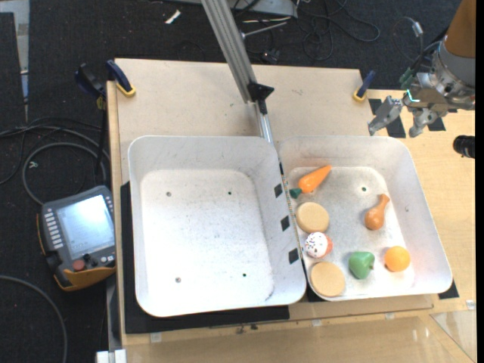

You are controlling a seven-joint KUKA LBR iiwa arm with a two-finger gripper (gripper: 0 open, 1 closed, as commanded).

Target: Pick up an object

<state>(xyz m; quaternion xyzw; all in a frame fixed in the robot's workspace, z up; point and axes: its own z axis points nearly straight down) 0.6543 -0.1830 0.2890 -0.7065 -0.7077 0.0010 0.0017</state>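
You see the gripper [403, 119] hanging above the bench past the far right corner of the right bin [423, 203], well apart from everything inside it. Its two grey fingers [384, 116] are spread wide with only bench surface showing between them; they hold nothing.

All the objects sit in the right bin, so take that bin as your reference:
- Carrot [314, 178]: orange, tapered, with a small green end; it lies tilted near the bin's far left corner, close to the wall shared with the left bin [151, 225].
- Upper biscuit [312, 218]: a round, flat, tan disc along the left wall, just nearer than the carrot.
- Ball [317, 244]: small, white with red marks, just beside the upper biscuit on its near side; whether they touch you cannot tell.
- Lower biscuit [328, 277]: a second round tan disc at the bin's near left corner, just beside the ball.
- Pepper [361, 264]: green, glossy, lumpy, near the near wall, between the lower biscuit and the orange.
- Orange [397, 259]: a round, orange-yellow fruit toward the near right corner.
- Drumstick [376, 212]: orange-brown, bulbous at one end with a thin stem pointing away, at mid-right of the bin floor, apart from the rest.

The floor of the left bin shows only dark speckles.
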